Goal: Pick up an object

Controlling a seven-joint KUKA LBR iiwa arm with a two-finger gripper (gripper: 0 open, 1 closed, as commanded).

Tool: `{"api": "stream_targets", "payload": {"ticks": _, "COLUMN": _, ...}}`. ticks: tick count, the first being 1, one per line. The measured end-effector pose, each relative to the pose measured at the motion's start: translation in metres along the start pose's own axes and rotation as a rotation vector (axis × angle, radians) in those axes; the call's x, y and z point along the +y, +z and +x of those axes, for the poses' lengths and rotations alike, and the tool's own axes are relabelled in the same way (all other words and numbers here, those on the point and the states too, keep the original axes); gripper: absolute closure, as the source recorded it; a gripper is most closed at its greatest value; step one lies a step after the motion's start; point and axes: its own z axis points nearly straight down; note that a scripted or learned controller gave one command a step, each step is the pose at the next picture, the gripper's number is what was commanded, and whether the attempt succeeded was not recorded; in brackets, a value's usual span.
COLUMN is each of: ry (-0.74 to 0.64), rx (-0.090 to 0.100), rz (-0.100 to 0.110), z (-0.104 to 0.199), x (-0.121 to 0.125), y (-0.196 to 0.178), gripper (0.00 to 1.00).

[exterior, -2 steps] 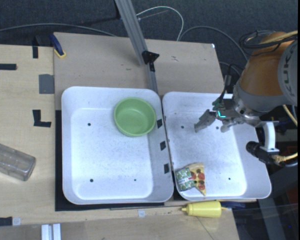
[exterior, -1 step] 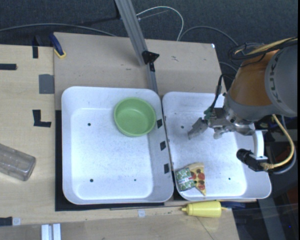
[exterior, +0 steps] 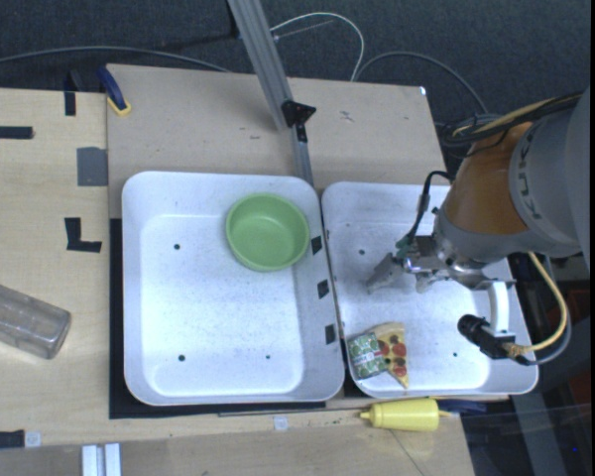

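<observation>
place: looks like a robotics lab, definitely not anybody's home
arm: big grey industrial arm (exterior: pixel 535 186) with an orange band, cables looping off it
tabletop: bare plywood tabletop (exterior: pixel 208 117) with black tape marks (exterior: pixel 76 234) stuck on like position markers
bins: two shallow white bins (exterior: pixel 144 296) set side by side, classic pick-test setup
rig: slanted metal pole (exterior: pixel 263 53) crossing the top, loose wires (exterior: pixel 327 23) trailing over dark carpet (exterior: pixel 99 13)
props: random test stuff, a green bowl (exterior: pixel 267 231), a yellow bottle (exterior: pixel 409 416), a clear plastic cup (exterior: pixel 18 317) lying on its side
</observation>
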Motion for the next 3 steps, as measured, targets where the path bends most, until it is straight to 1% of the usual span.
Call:
{"api": "stream_targets", "payload": {"ticks": 1, "ry": -0.001, "rx": -0.001, "rz": -0.007, "z": 0.0, "x": 0.001, "y": 0.037, "gripper": 0.0}}
{"api": "stream_targets", "payload": {"ticks": 2, "ry": -0.003, "rx": 0.001, "rz": -0.006, "z": 0.001, "x": 0.001, "y": 0.026, "gripper": 1.0}}
{"api": "stream_targets", "payload": {"ticks": 3, "ry": -0.002, "rx": 0.0, "rz": -0.009, "z": 0.004, "x": 0.001, "y": -0.016, "gripper": 1.0}}
